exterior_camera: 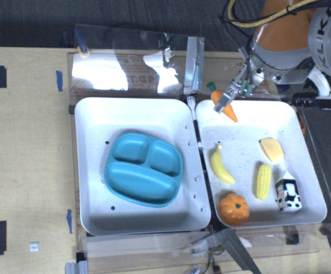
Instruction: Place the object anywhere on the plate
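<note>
The task is at an early stage: the blue plate (144, 168), a three-compartment tray lying in the left bin (91, 119), carries nothing, so the placement is not yet done. The gripper (225, 100) sits at the upper right of the frame, over the back-left corner of the right bin (308, 153), with the orange carrot (227, 108) directly at its tip. The carrot appears to lie between the fingers, with its green top toward the bin's rear rim and its pointed end toward the bin floor; the view does not settle whether it is lifted or resting on the corner, so the grasp is best judged probable, not confirmed. What is left: raise the carrot clear of the divider between the bins, carry it toward the left of the frame, and release it over the plate. The right bin also holds a banana (222, 164), a corn cob (263, 181), a small pumpkin (234, 208), a pale yellow wedge (272, 149) and a black-and-white cow figure (288, 194), all well apart from the gripper. Both bins are shallow, white and glossy, set side by side on a light wooden desk (28, 153) marked with dark tape. A reflective clear panel (131, 67) stands behind the left bin. Dark carpet runs across the top of the frame.
</note>
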Tool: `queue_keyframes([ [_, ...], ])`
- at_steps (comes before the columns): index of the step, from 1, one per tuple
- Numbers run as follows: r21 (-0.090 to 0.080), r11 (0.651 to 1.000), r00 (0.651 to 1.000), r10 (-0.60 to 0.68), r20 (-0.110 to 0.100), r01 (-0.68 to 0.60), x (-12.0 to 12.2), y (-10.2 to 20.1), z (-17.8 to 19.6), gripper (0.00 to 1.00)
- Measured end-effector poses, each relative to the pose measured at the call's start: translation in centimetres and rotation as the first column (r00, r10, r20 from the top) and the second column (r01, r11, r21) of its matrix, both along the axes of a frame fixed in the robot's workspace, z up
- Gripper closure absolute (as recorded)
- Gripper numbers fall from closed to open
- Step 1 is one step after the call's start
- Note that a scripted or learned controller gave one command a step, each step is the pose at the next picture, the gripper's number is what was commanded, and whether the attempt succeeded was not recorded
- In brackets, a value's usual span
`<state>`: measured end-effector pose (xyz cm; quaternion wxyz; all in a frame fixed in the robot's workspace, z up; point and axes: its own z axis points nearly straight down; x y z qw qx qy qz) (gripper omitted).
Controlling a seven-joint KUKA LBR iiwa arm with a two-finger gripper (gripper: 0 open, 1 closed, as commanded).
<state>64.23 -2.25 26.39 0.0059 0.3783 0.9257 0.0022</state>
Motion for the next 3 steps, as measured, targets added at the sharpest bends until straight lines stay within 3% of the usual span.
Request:
queue_keyframes([
  [1, 0.000, 0.982, 0.982, -0.189, -0.014, 0.189, 1.3, 2.1, -4.8, 1.00],
  [2, 0.000, 0.996, 0.996, 0.085, -0.012, -0.085, 1.9, 1.0, -5.8, 1.00],
  [3, 0.001, 0.996, 0.996, 0.085, -0.011, -0.085, 1.9, 1.0, -5.8, 0.00],
])
